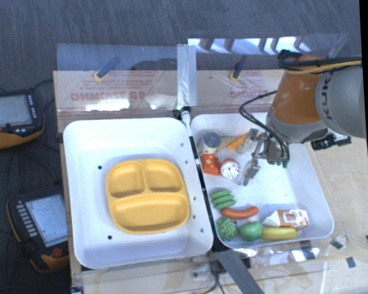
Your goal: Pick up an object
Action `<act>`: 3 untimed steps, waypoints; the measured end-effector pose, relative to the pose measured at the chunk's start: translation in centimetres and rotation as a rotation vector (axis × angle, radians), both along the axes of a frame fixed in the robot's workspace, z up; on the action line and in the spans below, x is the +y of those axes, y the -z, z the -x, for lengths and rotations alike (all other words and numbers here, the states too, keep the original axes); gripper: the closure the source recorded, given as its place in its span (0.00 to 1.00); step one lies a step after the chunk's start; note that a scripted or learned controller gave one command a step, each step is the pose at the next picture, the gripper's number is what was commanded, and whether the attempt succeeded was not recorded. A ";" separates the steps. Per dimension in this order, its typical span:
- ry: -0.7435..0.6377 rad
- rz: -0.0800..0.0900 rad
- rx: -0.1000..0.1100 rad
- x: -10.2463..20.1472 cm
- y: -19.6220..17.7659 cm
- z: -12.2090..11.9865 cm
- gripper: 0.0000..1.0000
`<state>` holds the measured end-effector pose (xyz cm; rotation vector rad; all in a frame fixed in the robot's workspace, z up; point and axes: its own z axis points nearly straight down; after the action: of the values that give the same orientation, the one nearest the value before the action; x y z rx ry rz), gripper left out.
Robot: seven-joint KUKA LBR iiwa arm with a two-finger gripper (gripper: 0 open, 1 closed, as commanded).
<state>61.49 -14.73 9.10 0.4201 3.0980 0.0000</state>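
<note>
From my remote station, I see the grey arm with its orange band [299, 102] reaching in from the right over the right-hand shallow white bin [316, 194]. Its two-finger gripper [259, 160] hangs over the upper middle of that bin, with nothing between the fingers; from this angle I cannot tell how far apart they stand.

Just left of the gripper lies a small white ball with red speckles [230, 169], touching a red block-shaped package [210, 165]. Above those sits a grey round-lidded container [210, 140], and beside it an orange carrot-shaped piece [238, 142] points toward the gripper.

Lower in the same bin I make out a green ridged vegetable [222, 198], a red sausage-shaped toy [239, 212] just below it, a green broccoli-like head [226, 229], a round green fruit [251, 231], a yellow banana [279, 233] along the near wall, and a small white and orange carton [290, 218] lying on its side above the banana.

The left-hand white bin [86, 180] holds a yellow plastic divided tray [148, 195] with three compartments, lying flat near its middle.

Two handheld control pendants [11, 113] lie on the dark floor at the left.
</note>
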 end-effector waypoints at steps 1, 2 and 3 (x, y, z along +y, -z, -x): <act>0.119 0.008 0.027 3.4 -0.1 -4.0 0.00; 0.104 0.005 0.001 -4.8 0.0 1.7 0.00; 0.254 0.009 0.045 -3.3 -0.1 -2.8 0.00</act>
<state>64.26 -18.06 9.24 0.8206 3.0614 -0.0269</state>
